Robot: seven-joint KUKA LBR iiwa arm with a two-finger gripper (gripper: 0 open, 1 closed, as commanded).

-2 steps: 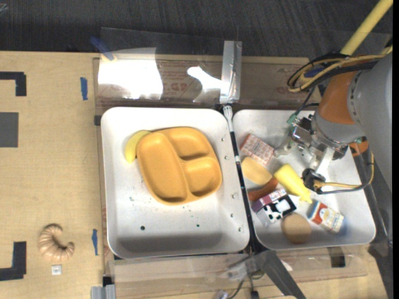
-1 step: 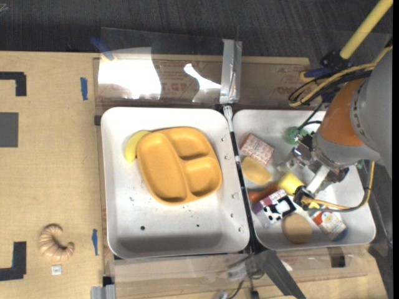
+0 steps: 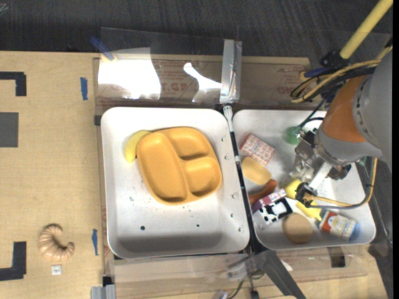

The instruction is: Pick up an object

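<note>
**While the gripper is hovering in clutter, a stray grab is looming**

As I am watching from here, the gripper [image 3: 307, 172] is hanging low in the right bin [image 3: 280, 118], around 3 o'clock in the view. I cannot tell whether it is open or closed. I am judging crowding as the risk: it could be nudging neighbours or closing on two things together.

I am counting the candidates there:
- one green piece [image 3: 293, 134] at its 11 o'clock
- one pink checked packet [image 3: 257, 148]
- one pale yellow lump [image 3: 255, 170]
- one red-orange sausage shape [image 3: 263, 190]
- one black-and-white piece [image 3: 272, 212]
- one brown round lump [image 3: 298, 228] at its 6 o'clock
- one red-and-white can [image 3: 340, 225]

The left bin [image 3: 168, 229] is holding one orange divided plate [image 3: 177, 164] and one yellow piece [image 3: 132, 145].
</note>
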